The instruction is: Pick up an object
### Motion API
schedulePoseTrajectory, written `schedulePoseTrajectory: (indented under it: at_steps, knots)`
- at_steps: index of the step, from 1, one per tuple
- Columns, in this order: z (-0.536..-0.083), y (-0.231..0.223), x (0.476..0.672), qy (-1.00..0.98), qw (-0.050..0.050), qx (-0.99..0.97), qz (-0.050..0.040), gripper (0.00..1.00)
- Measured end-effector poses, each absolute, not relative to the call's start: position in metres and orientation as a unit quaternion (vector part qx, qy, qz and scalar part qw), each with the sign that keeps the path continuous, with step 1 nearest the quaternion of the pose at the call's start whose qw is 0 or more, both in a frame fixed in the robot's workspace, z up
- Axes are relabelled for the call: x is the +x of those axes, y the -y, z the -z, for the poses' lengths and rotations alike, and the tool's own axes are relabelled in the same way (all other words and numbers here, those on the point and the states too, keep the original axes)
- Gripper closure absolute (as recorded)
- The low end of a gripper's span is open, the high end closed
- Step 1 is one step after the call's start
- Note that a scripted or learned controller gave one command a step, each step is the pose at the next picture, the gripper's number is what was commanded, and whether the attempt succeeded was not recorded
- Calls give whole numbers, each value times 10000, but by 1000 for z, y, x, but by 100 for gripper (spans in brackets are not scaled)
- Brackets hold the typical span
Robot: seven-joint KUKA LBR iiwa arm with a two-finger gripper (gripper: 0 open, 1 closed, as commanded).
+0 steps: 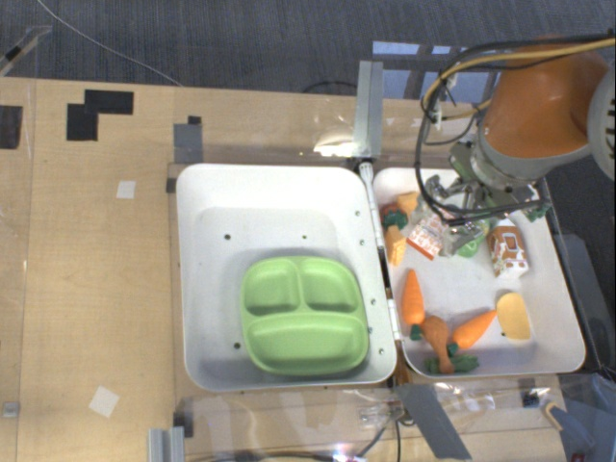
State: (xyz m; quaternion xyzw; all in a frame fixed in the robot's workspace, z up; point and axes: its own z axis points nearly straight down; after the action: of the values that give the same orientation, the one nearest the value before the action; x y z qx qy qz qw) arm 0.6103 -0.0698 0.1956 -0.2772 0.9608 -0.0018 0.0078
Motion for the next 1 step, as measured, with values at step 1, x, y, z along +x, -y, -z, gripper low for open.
schedulePoseTrajectory:
  at_steps: [1]
  knots:
    - [-254, 70, 672, -9752, 66, -2213, 6, 100]
